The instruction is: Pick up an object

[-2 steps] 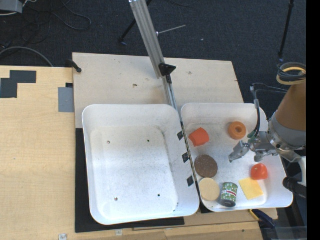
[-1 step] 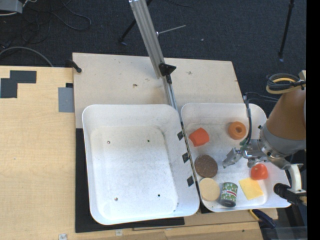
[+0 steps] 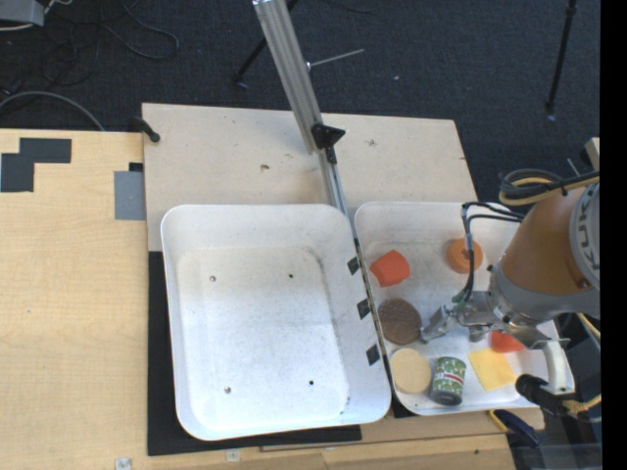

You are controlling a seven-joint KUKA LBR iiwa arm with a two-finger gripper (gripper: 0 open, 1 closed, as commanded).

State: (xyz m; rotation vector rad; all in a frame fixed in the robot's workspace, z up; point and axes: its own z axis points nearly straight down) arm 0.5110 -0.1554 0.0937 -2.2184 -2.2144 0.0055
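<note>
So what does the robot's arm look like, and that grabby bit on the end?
The arm is chunky and rounded, with a big orange-brown band and grey above it. Black cables and a yellowish one loop beside it. The tool at the end is small, grey and metal-looking, with thin parts sticking out.

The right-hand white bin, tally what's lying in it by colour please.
Orange: 2, an orange block and an orange round piece
Red: 1, small red piece
Brown: 1, dark brown disc
Tan: 1, tan disc
Yellow: 1, yellow block
Green: 1, green can
Total: 7
</note>
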